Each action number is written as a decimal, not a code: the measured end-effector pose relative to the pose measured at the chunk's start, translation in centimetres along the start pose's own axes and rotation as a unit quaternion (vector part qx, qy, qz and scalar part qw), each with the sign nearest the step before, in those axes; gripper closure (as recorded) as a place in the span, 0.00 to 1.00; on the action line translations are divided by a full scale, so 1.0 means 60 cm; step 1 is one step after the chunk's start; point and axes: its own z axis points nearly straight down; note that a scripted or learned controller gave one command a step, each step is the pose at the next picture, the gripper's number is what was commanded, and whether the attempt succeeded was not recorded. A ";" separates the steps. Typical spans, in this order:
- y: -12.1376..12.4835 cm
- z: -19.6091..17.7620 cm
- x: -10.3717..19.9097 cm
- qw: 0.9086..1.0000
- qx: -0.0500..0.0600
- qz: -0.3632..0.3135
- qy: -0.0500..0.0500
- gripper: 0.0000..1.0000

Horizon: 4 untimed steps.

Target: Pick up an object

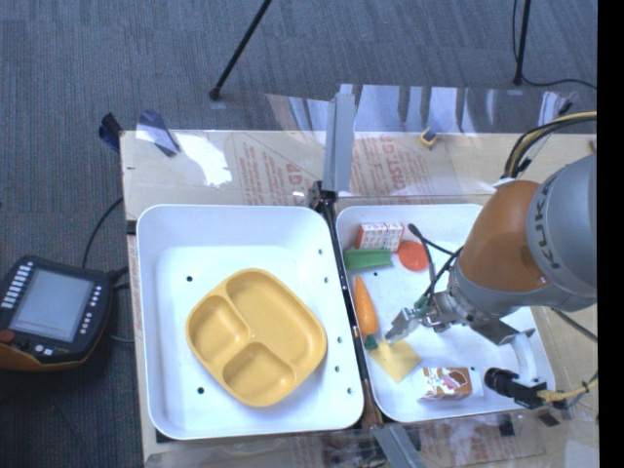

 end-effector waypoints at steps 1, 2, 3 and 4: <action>0.142 -0.003 -0.051 1.000 -0.002 0.011 -0.001 0.00; 0.147 -0.167 -0.081 1.000 -0.008 -0.003 -0.003 0.00; 0.199 -0.008 -0.048 0.999 -0.002 -0.046 -0.001 0.00; 0.200 -0.027 -0.048 0.999 -0.003 -0.047 -0.002 1.00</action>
